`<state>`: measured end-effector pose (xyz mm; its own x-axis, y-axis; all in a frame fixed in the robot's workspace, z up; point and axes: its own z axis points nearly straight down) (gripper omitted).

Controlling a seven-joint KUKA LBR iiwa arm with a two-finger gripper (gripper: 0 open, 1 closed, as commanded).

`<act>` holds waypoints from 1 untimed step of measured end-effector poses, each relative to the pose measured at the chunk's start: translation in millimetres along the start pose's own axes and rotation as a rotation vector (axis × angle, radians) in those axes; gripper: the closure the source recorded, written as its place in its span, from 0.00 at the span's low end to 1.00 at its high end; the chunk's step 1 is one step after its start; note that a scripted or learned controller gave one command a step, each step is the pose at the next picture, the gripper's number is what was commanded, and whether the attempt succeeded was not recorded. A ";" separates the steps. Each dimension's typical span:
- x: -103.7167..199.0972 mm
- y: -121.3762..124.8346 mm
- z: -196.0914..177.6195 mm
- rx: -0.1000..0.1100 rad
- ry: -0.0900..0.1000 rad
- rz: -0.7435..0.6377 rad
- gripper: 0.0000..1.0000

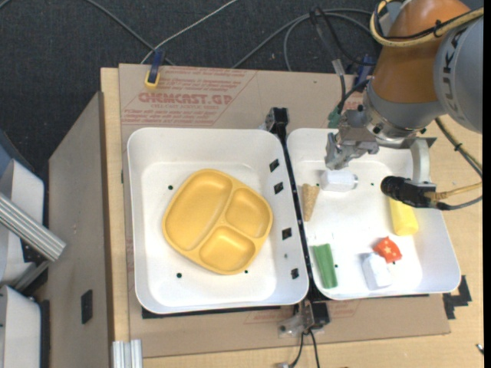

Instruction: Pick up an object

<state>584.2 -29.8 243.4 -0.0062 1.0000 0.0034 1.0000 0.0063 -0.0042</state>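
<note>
My gripper hangs over the upper left part of the right bin, just above a small white block. That block lies directly beneath the fingertips. A tan cone rests by the bin's left wall. A green stick lies at the bin's lower left. A yellow piece sits at the right, with a red and orange piece and a white block below it.
The left bin holds a yellow divided plate. A black divider with clips runs between the bins. A black fitting with a cable reaches into the right bin from the right. Cables trail behind the bench.
</note>
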 end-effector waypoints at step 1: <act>62.7 -6.1 11.2 0.000 0.000 -0.001 1.00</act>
<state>577.7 33.0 232.5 -0.0074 1.0000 0.0036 1.0000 0.0074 -0.0038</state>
